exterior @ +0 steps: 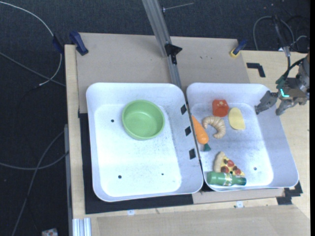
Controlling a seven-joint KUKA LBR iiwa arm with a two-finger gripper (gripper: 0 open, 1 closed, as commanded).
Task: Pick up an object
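Note:
The right bin [268, 146] holds several toy foods: a red block [220, 107], a yellow piece [236, 118], a tan croissant [215, 126], an orange carrot [200, 131], a pizza slice [227, 164] and a green bottle [225, 179] lying at the front rim. My gripper [275, 105] hangs at the bin's far right edge, open, with its two fingers spread and nothing between them. It stands well right of the yellow piece, apart from every object.
The left bin [113, 171] holds a green bowl [142, 119]. A metal pole [160, 28] slants down to the divide between the bins. Blue and yellow clamps [78, 43] sit at the bench's back corners. Cables lie on the dark floor.

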